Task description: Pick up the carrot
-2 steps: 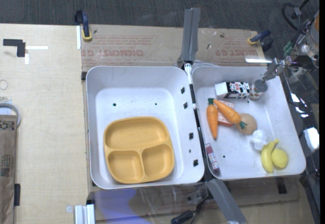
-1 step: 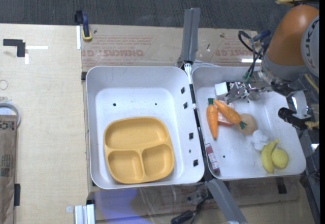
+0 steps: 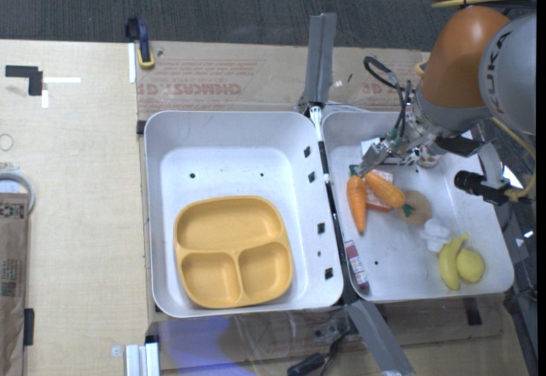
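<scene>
Right bin: we count a carrot lying lengthwise near the bin's left wall, tip toward the front edge; a second carrot angled just beside it, touching at the top; a banana and a lemon in the front right corner; a white scrap near them.

Left bin: one yellow divided plate toward the front edge.

Gripper: poised just above the carrots' tops; whether the jaws are released or clenched we cannot tell.
</scene>
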Tool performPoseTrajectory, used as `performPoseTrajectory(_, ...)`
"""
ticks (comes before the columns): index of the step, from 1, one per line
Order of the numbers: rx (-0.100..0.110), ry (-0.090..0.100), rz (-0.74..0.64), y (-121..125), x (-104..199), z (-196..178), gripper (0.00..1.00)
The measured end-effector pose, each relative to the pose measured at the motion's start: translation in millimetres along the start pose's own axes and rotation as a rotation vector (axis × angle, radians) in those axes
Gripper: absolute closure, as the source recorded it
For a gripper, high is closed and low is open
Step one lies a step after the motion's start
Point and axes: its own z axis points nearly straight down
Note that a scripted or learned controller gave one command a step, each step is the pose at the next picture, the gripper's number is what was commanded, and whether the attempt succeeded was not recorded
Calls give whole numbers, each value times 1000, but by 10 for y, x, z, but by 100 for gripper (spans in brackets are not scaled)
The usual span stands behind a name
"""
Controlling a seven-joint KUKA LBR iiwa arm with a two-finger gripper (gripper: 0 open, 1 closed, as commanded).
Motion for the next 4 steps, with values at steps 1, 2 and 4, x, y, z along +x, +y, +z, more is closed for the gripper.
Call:
performPoseTrajectory(1, 0, 0, -78, -336, 398, -577, 0)
performPoseTrajectory(2, -1, -2, -209, 4, 261, -572, 0)
performPoseTrajectory(4, -10, -5, -269, -318, 108, 172, 100)
